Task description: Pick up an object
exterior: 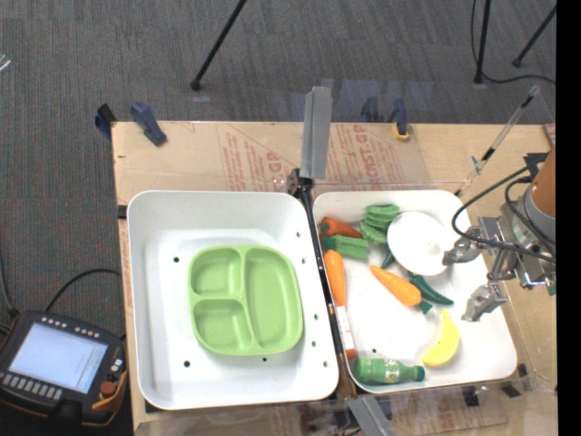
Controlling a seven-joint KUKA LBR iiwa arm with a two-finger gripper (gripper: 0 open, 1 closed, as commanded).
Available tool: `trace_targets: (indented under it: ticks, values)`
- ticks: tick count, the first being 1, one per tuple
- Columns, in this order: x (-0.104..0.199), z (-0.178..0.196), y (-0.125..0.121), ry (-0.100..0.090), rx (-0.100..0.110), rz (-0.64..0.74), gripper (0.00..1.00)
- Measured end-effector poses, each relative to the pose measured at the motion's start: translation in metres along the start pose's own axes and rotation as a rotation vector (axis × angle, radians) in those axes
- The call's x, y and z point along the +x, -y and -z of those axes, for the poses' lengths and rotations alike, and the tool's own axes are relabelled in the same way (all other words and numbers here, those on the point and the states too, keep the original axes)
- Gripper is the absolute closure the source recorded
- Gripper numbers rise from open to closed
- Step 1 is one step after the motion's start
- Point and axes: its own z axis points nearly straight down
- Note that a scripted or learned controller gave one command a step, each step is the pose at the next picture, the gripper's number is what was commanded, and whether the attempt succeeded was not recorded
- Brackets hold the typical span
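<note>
Over right bin's far edge, hovered gripper with fingers spread wide, holding nothing, likely poised for banana lying just beside, near carrot

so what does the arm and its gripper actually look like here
The grey KUKA arm comes in at the right edge, with an orange band above its wrist. Dark cables loop around the wrist. The two-finger gripper is bare silver-grey metal, its fingers slim and angular, above the right shallow white plastic bin.
</note>
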Motion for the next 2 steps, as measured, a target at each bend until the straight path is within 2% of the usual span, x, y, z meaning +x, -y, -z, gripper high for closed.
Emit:
trace_targets:
  ticks: [1, 2]
  values:
    - [-0.024, -0.13, -0.007, 0.006, 0.001, 0.071, 0.0]
    - [0.022, -0.149, -0.041, 0.017, 0.004, 0.045, 0.0]
